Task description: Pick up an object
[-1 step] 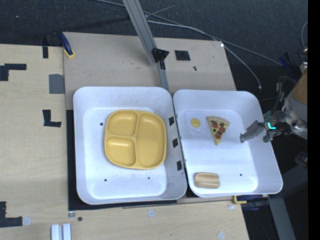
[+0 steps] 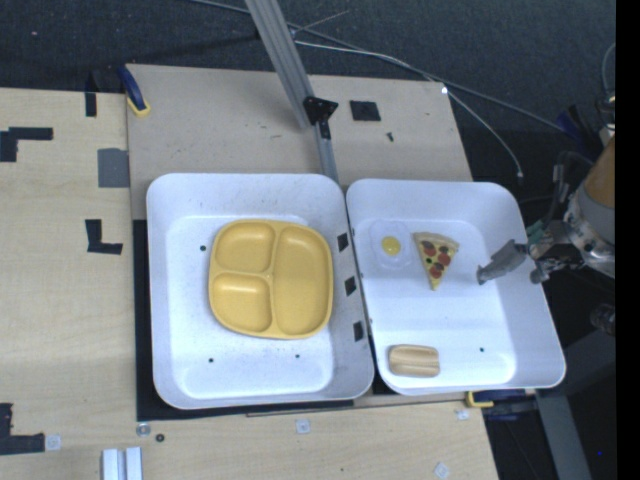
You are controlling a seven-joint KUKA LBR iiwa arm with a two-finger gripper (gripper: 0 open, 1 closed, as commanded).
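So the fingers [image 2: 520,259] are sitting over the right edge of the right bin [image 2: 520,313], and honestly I can't tell whether they're spread or pressed together; one grey finger [image 2: 500,262] sticks out toward the left, the rest is a blur. Nothing is visibly between them. Nearest thing is the toy pizza slice [image 2: 436,256], just to their left on the bin floor, not touching. Beside that is a fried egg [image 2: 390,247], and a bread roll [image 2: 413,360] lies near the bin's front edge. The left bin [image 2: 180,368] has a yellow divided plate [image 2: 271,277] in the middle. Both bins sit side by side on the counter [image 2: 230,118].
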